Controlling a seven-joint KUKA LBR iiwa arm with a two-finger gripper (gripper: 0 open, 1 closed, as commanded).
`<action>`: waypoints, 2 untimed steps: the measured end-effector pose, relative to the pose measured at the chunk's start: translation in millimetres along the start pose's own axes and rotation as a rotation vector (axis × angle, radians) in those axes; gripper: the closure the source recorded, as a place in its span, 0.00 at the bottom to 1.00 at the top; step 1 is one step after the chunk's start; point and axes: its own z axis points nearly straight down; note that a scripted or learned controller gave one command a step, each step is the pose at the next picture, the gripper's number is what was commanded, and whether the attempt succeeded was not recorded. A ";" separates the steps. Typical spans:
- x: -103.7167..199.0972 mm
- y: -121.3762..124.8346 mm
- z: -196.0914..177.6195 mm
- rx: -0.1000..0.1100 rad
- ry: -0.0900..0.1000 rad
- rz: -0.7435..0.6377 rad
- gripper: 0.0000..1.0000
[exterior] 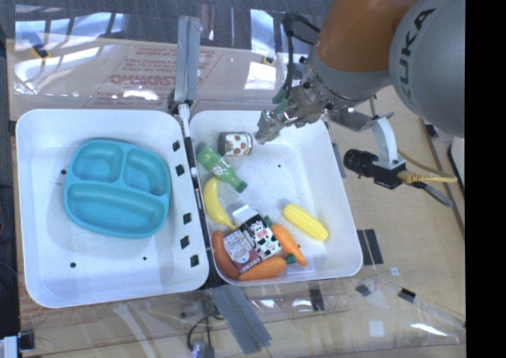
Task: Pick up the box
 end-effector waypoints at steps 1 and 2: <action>-33.1 28.6 -20.8 0.000 0.000 0.279 1.00; -59.2 47.5 94.7 0.004 0.002 0.368 1.00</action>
